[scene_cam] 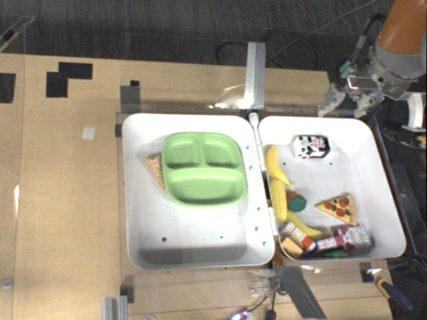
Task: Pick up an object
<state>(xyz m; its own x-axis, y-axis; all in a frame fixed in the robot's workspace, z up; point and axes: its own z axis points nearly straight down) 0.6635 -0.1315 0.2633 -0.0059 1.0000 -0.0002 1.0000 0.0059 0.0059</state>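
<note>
Gripper (347,105) hung open just beyond the right bin's (373,145) far rim. Inside that bin: cow-print block (311,147) nearest, pizza slice (338,209) farther off. Banana (275,173) lay along its left wall.

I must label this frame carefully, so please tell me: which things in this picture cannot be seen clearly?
- Brown item, camera view: mostly hidden under the green tray; its kind is unclear.
- Arm: cut off by the top and right edges.
- Gripper: small and blurred above the right bin; its state is unreadable.
- Packages at the right bin's front: piled together, labels too small to read.
</note>
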